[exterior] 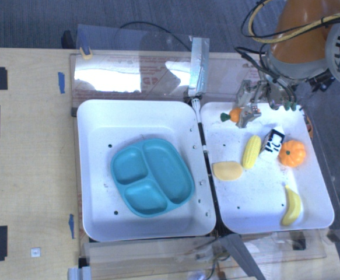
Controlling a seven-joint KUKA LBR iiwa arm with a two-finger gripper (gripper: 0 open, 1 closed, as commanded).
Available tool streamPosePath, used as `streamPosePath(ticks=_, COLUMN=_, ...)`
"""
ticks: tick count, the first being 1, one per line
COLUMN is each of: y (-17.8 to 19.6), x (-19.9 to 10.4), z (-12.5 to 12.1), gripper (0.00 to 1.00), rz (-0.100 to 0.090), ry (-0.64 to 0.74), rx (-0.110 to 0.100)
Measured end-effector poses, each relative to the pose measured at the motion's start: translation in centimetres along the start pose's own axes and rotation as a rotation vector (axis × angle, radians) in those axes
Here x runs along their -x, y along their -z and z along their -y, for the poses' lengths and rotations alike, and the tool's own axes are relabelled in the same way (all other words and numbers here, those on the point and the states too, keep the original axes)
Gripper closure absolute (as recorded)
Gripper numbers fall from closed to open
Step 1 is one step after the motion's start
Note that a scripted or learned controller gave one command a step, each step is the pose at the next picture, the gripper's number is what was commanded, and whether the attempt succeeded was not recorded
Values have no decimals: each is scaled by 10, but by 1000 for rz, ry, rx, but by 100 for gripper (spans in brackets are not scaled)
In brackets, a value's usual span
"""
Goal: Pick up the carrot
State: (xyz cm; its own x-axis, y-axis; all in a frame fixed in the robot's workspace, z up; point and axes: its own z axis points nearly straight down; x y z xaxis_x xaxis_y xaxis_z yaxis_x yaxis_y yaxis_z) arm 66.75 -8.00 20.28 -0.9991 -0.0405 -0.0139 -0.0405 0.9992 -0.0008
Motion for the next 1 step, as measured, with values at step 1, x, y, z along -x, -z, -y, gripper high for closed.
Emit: streamPosePath(ticks=1, y=29, x=-25, z=-30, gripper=100, rz=-11, ry=-41, rx=2)
